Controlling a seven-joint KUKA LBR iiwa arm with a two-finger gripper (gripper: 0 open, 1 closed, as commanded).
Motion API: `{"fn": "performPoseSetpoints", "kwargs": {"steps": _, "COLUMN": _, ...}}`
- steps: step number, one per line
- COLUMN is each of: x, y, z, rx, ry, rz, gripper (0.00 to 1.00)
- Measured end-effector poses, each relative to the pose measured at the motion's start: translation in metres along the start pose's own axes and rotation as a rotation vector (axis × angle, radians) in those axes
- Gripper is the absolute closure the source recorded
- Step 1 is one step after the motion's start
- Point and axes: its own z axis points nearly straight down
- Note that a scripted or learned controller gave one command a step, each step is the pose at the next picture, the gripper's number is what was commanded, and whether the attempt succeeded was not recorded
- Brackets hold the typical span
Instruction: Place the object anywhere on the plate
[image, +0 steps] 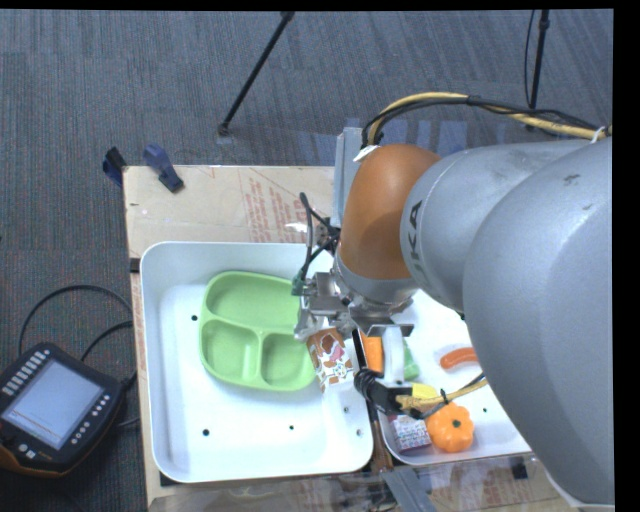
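A green divided plate (250, 335) lies in the left white bin (180, 420). My gripper (322, 328) hangs over the plate's right rim, under the arm's orange band. A small brown-and-white carton (332, 360) sits tilted between the fingers, just below them. It overlaps the plate's right edge and the wall between the two bins. The gripper is shut on the carton. The arm hides most of the right bin.
The right bin (500, 435) holds an orange pumpkin (450, 428), a red sausage-like piece (458, 357), an orange carrot piece (372, 352), a yellow item (420, 395) and a pink-white packet (408, 432). A teach pendant (50, 405) lies on the floor at left.
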Motion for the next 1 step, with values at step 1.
{"fn": "performPoseSetpoints", "kwargs": {"steps": 1, "x": 0.0544, "y": -0.0092, "z": -0.0551, "rx": -0.003, "ry": -0.001, "rz": -0.211, "gripper": 1.0}}
